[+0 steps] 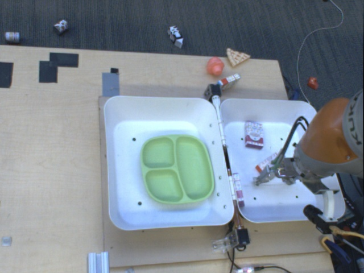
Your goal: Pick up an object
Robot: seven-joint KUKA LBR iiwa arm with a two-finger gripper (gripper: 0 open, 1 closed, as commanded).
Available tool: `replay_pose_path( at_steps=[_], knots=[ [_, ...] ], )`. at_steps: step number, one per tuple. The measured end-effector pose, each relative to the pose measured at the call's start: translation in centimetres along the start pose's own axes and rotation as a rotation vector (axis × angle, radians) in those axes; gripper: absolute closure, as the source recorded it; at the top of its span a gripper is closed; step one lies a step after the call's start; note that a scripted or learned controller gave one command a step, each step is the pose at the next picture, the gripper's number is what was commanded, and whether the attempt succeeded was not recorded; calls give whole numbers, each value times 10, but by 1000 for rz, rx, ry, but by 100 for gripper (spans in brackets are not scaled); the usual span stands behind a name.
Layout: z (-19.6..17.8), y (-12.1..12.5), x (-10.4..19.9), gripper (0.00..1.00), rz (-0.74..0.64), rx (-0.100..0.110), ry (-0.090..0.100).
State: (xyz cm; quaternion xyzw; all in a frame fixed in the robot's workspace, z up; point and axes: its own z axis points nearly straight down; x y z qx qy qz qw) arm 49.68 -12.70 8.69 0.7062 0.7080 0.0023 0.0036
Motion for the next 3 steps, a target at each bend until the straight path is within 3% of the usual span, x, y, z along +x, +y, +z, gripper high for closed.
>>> replay_pose_path(
  at_steps=[1,2,3],
  knots=[
    [-1,-6,42,0,1,-5,-2],
    [0,-7,-50,0,3,-1,-3],
    [-11,-5,-49,100,0,-7,-3]
  ],
)
